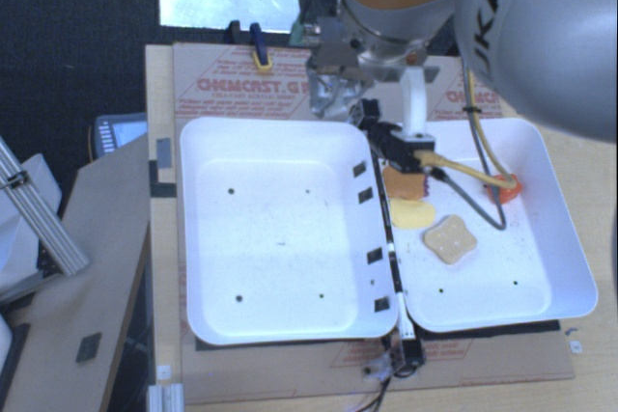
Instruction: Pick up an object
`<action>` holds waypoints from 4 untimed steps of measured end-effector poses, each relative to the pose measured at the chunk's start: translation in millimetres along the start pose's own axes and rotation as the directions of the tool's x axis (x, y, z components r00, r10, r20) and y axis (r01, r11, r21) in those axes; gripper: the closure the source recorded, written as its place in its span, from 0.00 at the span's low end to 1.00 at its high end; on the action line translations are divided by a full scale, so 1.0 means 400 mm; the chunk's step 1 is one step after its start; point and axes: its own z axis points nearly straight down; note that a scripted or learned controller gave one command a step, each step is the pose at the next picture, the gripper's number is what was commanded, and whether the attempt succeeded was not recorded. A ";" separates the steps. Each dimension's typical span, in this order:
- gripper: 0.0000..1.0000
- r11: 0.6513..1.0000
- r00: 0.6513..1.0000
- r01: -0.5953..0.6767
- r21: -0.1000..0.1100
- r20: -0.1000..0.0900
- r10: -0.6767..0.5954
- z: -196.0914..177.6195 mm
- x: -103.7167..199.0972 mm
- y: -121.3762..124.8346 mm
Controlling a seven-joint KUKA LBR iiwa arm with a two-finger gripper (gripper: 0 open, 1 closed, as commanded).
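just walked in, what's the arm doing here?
The KUKA arm reaches in from the right. Its end effector hangs over the back rim of the left bin, near the divide. The pickable items all lie in the right bin: a tan toast-like slice, a yellow flat piece, a brown piece and a red piece. Nothing looks picked up yet.

White right bin [560, 236], dark-dotted. Inside: pale tan toast [450, 239]; beside toast, yellow disc [412, 214]; past toast, brown-orange slice [405, 184], red-orange lump [509, 189].
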 end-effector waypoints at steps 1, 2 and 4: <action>1.00 1.000 1.000 0.003 -0.007 -0.005 -0.004 -0.159 0.153 -0.032; 1.00 1.000 1.000 -0.002 -0.012 -0.003 0.002 -0.364 0.141 0.052; 1.00 1.000 1.000 -0.007 -0.003 0.000 0.007 -0.348 0.140 0.213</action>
